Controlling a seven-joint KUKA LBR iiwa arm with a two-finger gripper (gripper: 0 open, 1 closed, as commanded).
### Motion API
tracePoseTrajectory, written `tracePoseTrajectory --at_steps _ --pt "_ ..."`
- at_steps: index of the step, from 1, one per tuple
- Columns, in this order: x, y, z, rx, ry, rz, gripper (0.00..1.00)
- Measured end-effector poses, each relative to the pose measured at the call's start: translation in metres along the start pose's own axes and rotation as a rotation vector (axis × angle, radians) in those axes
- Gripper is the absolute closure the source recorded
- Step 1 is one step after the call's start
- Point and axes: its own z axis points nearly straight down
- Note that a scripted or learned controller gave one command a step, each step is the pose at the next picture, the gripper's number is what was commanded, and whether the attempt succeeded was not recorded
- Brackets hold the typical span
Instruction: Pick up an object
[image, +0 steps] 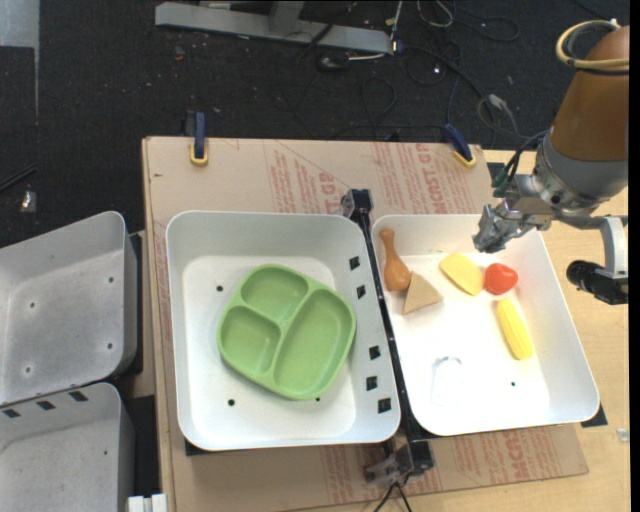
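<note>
The right bin (560, 400) holds a brown drumstick (394, 262), a tan wedge (421, 294), a pale yellow slice (462, 273), a red tomato (500, 278) and a yellow corn cob (514, 328). My gripper (492, 236) hangs over the bin's far edge, just above and behind the yellow slice and the tomato. Nothing shows between its fingertips. The arm's orange band (590, 110) rises at the upper right.
The left bin (190, 300) holds a green divided plate (288, 330). A black divider (375, 300) runs between the bins. Clamps (198, 138) pin the cardboard sheet at the back. White lids (60, 300) lie at the far left.
</note>
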Motion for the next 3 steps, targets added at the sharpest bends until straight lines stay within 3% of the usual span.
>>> tracePoseTrajectory --at_steps 3 --pt "0.146 -0.016 0.004 0.003 -0.001 0.000 1.00"
